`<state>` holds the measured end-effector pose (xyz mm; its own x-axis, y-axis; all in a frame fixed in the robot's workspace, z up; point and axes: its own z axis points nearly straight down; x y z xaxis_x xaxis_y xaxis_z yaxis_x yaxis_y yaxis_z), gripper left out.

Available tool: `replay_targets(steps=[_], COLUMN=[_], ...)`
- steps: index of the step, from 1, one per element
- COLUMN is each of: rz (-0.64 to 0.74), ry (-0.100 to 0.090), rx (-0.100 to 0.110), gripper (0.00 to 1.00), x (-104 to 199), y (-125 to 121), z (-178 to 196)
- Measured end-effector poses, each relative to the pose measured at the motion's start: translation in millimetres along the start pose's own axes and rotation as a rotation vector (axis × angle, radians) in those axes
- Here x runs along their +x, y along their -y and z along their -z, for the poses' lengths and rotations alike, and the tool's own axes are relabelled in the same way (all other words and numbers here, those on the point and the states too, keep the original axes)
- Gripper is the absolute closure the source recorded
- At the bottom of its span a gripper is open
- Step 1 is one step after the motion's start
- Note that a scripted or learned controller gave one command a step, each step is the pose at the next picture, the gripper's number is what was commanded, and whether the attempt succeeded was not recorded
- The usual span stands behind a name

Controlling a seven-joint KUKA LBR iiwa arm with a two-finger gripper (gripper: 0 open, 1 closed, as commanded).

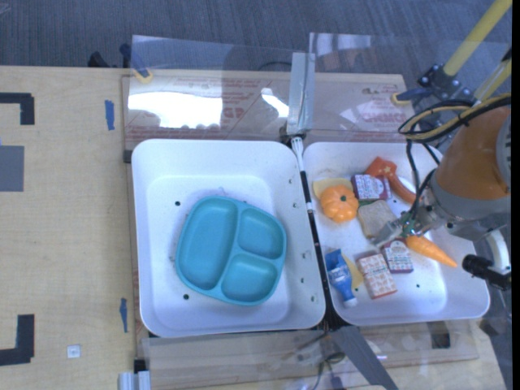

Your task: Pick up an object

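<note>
Bins sat side by side under me, 2 of them, both shallow and white. The left bin (154,177) held a blue divided plate (231,250) with 3 compartments, lying flat near its middle. My arm came in from the right, grey with its orange band (479,157) above the wrist, and my gripper (409,224) hung low over the right bin (463,299), in among the toys. Whether my hand was open or closed I could not tell, as the tips were lost in the clutter. Just beside them lay a carrot (431,250), pointing toward the bin's right wall, and a small printed box (398,257) touching a second printed box (376,275). A tan slice (375,218) rested left of my tips, with a small orange pumpkin (339,204) further left, near the bin's inner wall. A dark packet (370,187) and an orange-red piece (388,177) lay toward the far side. A blue tube (340,276) lay near the front left corner.
</note>
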<state>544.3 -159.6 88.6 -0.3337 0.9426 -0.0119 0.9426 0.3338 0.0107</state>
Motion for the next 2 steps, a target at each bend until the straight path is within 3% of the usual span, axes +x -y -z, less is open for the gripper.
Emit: replay_targets(steps=[1,2], rz=[-0.075,-0.371], ry=[-0.008,-0.009], rx=[0.005,0.015], gripper=[1.00,1.00], x=[14,85], y=[-49,-63], z=[115,137])
